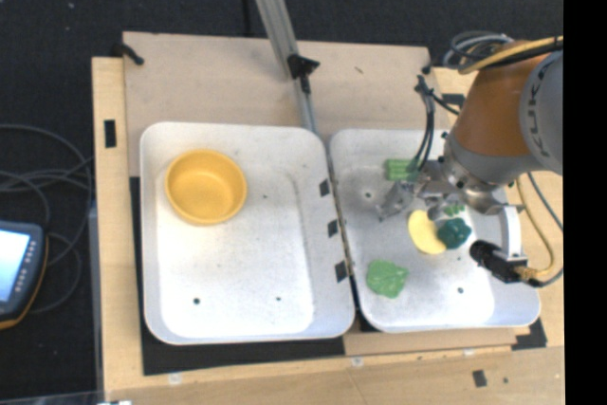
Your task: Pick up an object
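Across the wooden bench [218,81] sit two shallow white bins side by side, edges nearly touching along the middle. Largest of the two by its visible floor, the left bin [237,289] holds a round yellow bowl [206,187], upright, in its upper left part, well apart from everything else. From the right the grey arm [507,123] with its orange band reaches over the right bin [474,303], its bulk covering the bin's upper right corner. Below the wrist the gripper [403,199] points leftward and down toward the bin floor near the upper middle of that bin; its metal parts blur against the white surface, so I cannot tell how its jaws stand, and nothing can be seen clamped there. A slanted metal pole [275,14] runs from the top edge down to the seam between the bins. Among the smaller things in the right bin, a yellow object [424,233] lies just under the wrist, touching a dark teal object [454,232] on its right. A crumpled green object [386,278] rests alone lower left of these, near the bin's left wall. A small bright green block [399,169] sits close to the gripper's upper side.
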You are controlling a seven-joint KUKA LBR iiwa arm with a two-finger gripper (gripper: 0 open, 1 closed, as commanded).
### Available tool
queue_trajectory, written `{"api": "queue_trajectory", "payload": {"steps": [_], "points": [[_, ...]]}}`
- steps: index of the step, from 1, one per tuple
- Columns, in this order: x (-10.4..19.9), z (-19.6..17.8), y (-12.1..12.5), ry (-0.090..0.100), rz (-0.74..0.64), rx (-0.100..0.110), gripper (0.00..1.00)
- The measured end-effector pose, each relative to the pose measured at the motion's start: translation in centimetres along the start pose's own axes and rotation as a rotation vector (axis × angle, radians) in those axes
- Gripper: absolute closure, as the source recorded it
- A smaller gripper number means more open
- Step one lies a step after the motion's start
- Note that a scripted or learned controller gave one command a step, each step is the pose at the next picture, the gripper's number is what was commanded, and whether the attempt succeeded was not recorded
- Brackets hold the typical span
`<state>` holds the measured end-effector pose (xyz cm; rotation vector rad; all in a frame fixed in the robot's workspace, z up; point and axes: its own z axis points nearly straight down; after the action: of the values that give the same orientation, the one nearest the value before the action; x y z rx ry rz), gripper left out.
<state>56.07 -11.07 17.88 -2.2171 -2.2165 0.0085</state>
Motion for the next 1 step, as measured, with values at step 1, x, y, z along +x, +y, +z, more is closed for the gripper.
{"api": "queue_trajectory", "payload": {"steps": [1], "points": [[-0.06,4.60,-0.44,0.000,0.000,0.000,0.00]]}}
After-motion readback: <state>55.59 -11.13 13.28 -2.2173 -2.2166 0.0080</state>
